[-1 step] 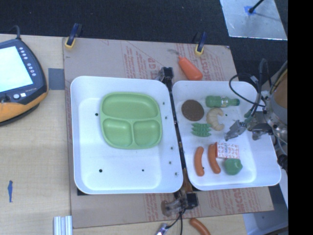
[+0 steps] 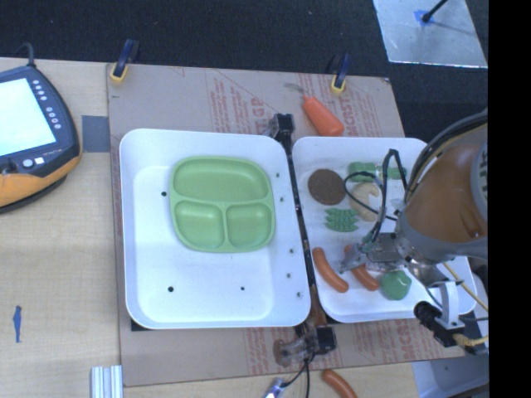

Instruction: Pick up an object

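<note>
Our tool (image 2: 365,259) sits low in the right bin (image 2: 332,152); can't tell its state. Sausage (image 2: 329,270) at its 9 o'clock, green ball (image 2: 396,285) at 4: crowding risks a miss.

Bulky grey arm (image 2: 465,181) with a broad orange band; black cables looping beside it; dark metal wrist

text: red print on brown cardboard sheet (image 2: 249,98) under white bins | too small, illegible | other labels: none readable
</note>
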{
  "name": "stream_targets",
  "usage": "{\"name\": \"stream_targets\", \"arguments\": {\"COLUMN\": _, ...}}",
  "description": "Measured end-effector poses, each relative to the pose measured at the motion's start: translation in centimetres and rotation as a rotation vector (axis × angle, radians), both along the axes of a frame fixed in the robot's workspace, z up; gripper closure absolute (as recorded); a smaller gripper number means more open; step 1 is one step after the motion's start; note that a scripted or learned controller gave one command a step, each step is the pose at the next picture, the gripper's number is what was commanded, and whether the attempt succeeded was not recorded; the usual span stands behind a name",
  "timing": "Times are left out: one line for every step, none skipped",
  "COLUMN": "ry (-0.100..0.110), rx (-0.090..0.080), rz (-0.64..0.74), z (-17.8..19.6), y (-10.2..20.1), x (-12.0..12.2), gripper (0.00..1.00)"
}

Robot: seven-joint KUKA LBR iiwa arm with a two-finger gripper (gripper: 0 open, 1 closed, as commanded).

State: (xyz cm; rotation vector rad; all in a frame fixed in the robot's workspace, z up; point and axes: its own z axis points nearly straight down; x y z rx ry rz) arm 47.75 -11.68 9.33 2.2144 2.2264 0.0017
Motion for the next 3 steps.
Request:
{"name": "stream_targets", "arguments": {"ry": -0.004, "rx": -0.005, "rz": 0.004, "z": 1.2, "y": -0.2, "x": 0.2, "gripper": 1.00}}
{"name": "stream_targets", "arguments": {"ry": 0.002, "rx": 0.000, "rz": 0.000, "z": 11.8, "y": 3.6, "x": 1.8, "gripper": 1.00}}
{"name": "stream_targets", "arguments": {"ry": 0.003, "rx": 0.000, "rz": -0.001, "z": 11.8, "y": 3.6, "x": 1.8, "gripper": 0.00}}
